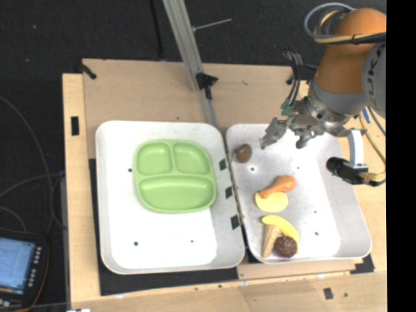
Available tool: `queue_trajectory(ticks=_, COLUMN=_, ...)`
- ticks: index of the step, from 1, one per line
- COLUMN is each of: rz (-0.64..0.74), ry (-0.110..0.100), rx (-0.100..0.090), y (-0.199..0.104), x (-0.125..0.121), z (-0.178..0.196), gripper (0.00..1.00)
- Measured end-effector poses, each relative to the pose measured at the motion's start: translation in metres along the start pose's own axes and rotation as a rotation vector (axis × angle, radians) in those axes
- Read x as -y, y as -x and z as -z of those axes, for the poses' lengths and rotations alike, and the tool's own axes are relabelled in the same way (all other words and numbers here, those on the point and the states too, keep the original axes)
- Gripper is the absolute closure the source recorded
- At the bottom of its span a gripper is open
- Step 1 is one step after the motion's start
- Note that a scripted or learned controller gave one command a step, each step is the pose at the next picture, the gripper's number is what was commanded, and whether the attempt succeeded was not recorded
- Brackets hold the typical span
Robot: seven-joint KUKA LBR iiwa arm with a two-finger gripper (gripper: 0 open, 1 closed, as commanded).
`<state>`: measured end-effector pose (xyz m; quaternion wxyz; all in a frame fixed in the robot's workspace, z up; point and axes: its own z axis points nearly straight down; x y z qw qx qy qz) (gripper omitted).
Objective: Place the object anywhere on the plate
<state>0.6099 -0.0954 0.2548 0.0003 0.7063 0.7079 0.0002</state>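
Here the gripper (286, 135) hangs open-fingered above the right bin (344, 239), holding nothing.

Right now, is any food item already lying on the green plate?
No, the green plate in the left bin carries nothing, and the food pieces lie in the right bin.

No text, label or number can be read anywhere (the lit screen (18, 265) at lower left is too blurred).

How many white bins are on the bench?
2: the left bin holds the green plate; the right bin holds toy food, under the claw.
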Motion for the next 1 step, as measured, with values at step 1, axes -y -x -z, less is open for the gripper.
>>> queue_trajectory(ticks=1, rz=-0.001, ry=0.000, rx=0.000, y=0.0000, x=0.0000, z=0.0001, gripper=0.00)
